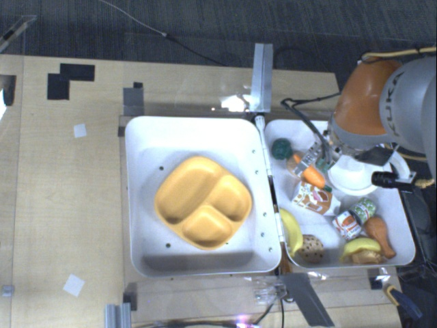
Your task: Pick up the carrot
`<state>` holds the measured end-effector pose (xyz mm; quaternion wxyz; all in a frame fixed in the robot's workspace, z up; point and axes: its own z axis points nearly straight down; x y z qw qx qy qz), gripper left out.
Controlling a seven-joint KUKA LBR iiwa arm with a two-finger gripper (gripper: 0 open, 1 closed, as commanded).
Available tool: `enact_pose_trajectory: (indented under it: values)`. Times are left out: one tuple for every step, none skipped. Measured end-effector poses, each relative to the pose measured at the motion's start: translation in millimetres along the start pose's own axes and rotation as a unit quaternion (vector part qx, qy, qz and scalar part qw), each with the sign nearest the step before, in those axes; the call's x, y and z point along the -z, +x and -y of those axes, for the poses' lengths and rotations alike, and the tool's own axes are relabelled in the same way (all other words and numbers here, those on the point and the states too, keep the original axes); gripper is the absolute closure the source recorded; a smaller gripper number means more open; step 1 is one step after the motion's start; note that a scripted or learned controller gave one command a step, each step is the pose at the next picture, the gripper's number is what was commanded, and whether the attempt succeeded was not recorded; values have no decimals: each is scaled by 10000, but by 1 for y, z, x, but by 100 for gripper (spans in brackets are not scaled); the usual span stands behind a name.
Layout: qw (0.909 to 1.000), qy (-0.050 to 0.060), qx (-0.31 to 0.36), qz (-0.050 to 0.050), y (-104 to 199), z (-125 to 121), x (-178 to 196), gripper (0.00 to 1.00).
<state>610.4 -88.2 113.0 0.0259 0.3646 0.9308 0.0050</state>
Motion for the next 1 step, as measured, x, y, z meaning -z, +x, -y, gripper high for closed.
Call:
enact_pose_trajectory:
  values:
    - [9954,82,935,-188,58,4,78,100]
